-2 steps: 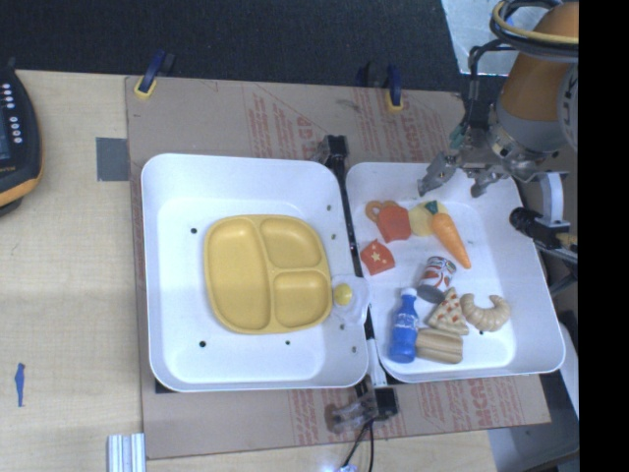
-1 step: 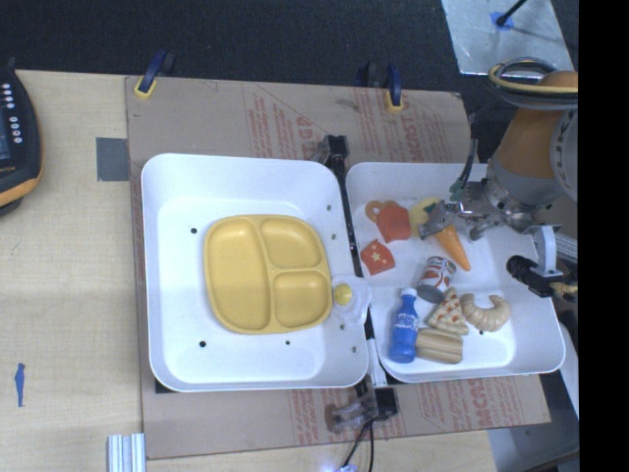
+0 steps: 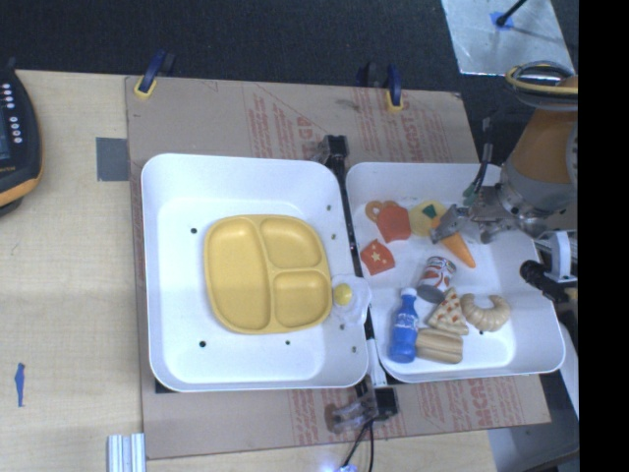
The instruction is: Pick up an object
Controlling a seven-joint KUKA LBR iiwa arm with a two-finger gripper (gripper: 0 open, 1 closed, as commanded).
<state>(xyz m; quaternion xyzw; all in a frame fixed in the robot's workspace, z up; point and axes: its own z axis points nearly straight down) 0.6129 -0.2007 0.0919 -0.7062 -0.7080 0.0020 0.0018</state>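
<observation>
Nearest the camera, at the lower edge of the right bin [image 3: 536, 357], lie a blue bottle [image 3: 404, 327] and a tan roll [image 3: 439, 346], with a pizza slice [image 3: 447, 313], a can [image 3: 434, 275] and a croissant [image 3: 486, 312] just above. The jaws [image 3: 454, 226] sit in the bin's upper right part, over an orange carrot [image 3: 462, 248] beside a yellow piece [image 3: 428, 215]; whether they are parted or closed cannot be told. A yellow divided plate [image 3: 267, 271] rests in the left bin [image 3: 167, 264].

Arm [image 3: 541, 165] cut off at right edge; gripper [image 3: 454, 226] fingertips blur against carrot [image 3: 460, 247], grip unreadable; black device [image 3: 15, 136] cropped at left edge; small yellow item [image 3: 342, 295] between bins, unidentifiable.
</observation>
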